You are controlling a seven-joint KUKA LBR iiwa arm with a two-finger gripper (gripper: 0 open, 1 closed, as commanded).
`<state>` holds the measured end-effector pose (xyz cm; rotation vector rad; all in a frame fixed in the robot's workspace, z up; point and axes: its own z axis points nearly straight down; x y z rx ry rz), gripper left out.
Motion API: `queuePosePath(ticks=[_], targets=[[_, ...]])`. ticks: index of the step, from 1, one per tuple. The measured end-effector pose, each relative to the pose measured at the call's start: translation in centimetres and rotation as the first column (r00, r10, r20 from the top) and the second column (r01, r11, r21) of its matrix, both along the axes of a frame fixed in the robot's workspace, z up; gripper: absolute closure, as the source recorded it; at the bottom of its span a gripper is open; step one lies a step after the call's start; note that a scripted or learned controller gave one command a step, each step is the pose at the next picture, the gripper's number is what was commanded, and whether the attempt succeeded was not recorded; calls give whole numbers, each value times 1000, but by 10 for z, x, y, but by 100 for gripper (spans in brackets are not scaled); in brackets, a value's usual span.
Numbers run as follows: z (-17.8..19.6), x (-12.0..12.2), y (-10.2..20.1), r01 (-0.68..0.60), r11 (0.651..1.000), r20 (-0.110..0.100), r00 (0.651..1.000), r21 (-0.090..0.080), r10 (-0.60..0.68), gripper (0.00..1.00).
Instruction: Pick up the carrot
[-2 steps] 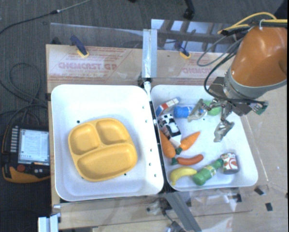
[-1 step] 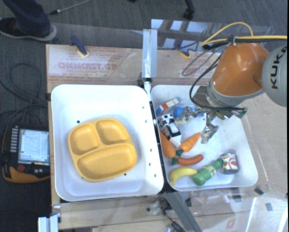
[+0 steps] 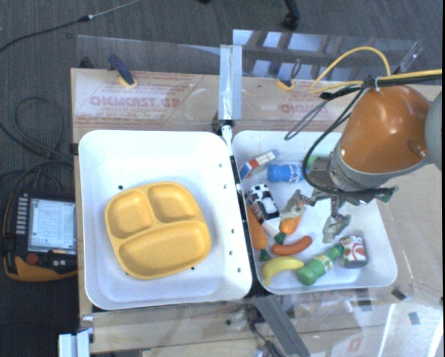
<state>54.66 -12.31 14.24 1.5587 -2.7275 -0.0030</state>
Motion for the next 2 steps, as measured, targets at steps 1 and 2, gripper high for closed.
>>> queuePosePath(ticks=[1,2], targets=[[-52,46,-30,-61,998,13,998,-2,61,0],[-41,48,-29,-58,998,18,998,2,58,100]])
